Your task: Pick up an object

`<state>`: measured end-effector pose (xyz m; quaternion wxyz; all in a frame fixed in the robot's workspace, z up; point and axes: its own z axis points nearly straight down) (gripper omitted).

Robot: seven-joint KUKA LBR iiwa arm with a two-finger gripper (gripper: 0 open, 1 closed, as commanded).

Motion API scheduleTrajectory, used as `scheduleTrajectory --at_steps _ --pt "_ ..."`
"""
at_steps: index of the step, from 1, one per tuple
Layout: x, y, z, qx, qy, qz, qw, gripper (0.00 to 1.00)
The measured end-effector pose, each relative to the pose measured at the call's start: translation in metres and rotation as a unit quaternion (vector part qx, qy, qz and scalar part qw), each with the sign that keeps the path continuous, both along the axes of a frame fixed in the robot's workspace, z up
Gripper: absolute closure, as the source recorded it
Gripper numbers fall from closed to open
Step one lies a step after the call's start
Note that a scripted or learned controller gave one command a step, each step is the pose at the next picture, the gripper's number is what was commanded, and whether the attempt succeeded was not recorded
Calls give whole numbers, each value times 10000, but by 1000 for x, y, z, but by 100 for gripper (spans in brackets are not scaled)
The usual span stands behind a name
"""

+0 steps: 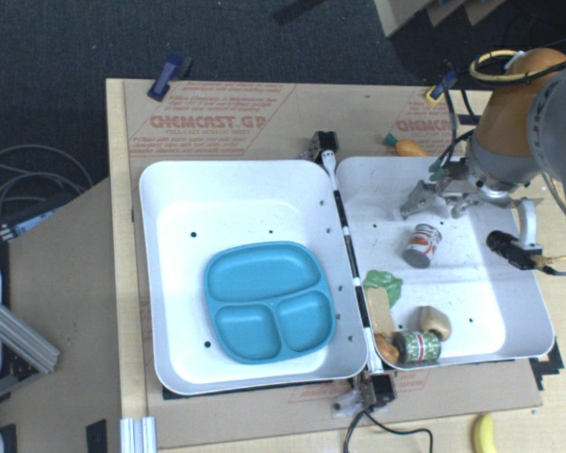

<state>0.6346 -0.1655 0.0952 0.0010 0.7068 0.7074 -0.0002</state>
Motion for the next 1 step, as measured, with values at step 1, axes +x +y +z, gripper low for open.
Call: scheduleTrajectory --at_steps 1 --pt "-38 42 -11 13 13 -1 10000 0"
